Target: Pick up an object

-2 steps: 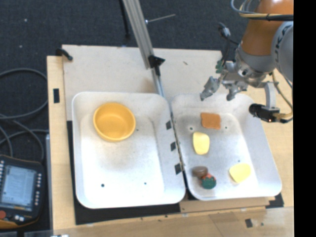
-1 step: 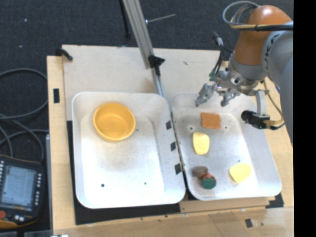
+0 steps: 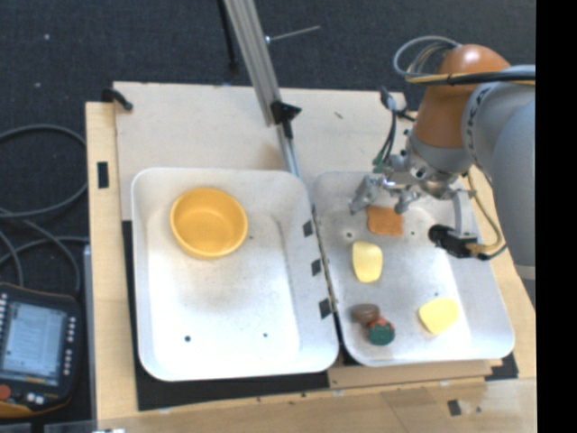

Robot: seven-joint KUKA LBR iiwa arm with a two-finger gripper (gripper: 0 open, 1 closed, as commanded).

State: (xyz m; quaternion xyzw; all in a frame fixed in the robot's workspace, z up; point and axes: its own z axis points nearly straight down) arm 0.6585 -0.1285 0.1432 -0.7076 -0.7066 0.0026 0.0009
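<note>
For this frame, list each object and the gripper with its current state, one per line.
gripper: low over the right bin's far end, just above the orange piece
orange piece: flat on the right bin floor
pale yellow piece: lying mid-bin, apart from the others
yellow piece: lying near the right bin's near edge
brown and green pieces: touching each other
yellow bowl: upright in the left bin

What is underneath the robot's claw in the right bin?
An orange flat piece lies on the bin floor right below the gripper. Its far edge is covered by the gripper, so contact can't be judged.
</note>
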